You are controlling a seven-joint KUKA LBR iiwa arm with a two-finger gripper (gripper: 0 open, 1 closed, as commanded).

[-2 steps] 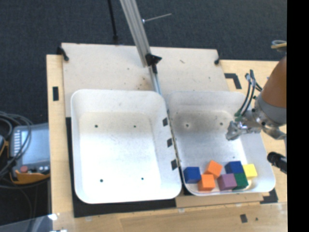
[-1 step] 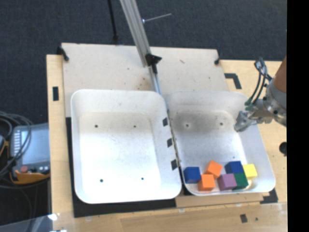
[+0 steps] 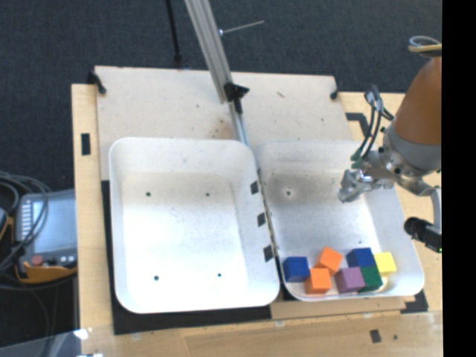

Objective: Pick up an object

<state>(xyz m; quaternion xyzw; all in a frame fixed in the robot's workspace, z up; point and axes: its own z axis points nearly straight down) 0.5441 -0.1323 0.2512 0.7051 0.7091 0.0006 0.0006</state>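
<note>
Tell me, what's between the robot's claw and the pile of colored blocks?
Nothing. The camera view shows just bare white floor of the right bin between the gripper and the colored blocks clustered at the bin's near edge.

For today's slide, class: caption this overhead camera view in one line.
Gripper poised over the right bin, above a cluster of coloured blocks at its near edge.

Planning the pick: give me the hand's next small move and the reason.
Probably shift the hand toward the near end of the right bin and lower it over the blocks. The hand hangs above bare bin floor, while the orange block and its neighbours cluster at the near end, apart from it.
</note>
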